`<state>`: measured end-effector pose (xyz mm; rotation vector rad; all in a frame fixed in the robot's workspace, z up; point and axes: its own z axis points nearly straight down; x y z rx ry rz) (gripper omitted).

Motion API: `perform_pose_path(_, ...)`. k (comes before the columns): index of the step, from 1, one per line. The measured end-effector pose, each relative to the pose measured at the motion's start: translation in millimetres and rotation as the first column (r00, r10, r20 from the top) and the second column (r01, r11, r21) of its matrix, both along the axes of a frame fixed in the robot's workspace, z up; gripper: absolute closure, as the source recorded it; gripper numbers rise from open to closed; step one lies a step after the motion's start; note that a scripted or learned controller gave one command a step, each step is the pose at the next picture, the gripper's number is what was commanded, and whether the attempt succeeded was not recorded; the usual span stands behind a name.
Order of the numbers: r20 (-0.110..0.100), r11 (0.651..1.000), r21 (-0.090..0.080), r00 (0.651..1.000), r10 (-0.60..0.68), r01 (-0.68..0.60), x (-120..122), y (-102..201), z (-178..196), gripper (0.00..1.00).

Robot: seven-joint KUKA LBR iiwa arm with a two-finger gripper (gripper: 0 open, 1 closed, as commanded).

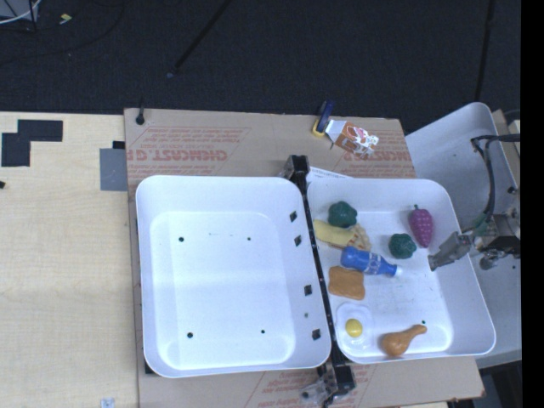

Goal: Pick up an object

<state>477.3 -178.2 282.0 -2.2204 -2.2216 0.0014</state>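
The pincer (pixel 445 254) sits at the right rim of the right bin (pixel 463 308), low over the bin's right wall, with grey finger parts pointing left into the bin; whether those parts are spread or pressed together cannot be told at this size, and nothing is seen between them. No single item is marked out as the one to lift; the candidates all lie in the right bin, to the left of the pincer. Nearest, just to its left, is a dark green round lump (pixel 402 246), and slightly above that a purple bunch of grapes (pixel 421 225) with a short stem on top. Further left lies a blue bottle (pixel 369 263) on its side, with a white label and a white cap pointing toward the pincer. Beyond it are a second dark green lump (pixel 342 214), a pale yellow long piece (pixel 332 233) partly under that lump, and an orange-brown slab (pixel 347 283) touching the bottle's lower side. Below and left of the pincer, near the bin's front wall, lie a tan drumstick shape (pixel 400 340) and a white fried egg with yellow yolk (pixel 354 329). The left bin (pixel 153 270), well away to the left, shows only small dark spots on its floor. The pale yellow piece's exact form is hard to make out where it meets a netted patch beside the bottle. Behind the bins, a small printed packet (pixel 354 138) and a blue and yellow clip (pixel 323 119) rest on the cardboard sheet (pixel 212 138); their print is unreadable. The arm behind the pincer is cut off at the right.
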Motion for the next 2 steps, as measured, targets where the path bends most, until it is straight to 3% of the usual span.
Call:
perform_pose_path(1, -0.002, 1.000, 0.001, 1.000, 0.001, -0.001, 0, -1, 10, 1.00)
perform_pose_path(2, 0.008, 1.000, -0.002, 1.000, 0.005, -0.005, 84, 18, 58, 1.00)
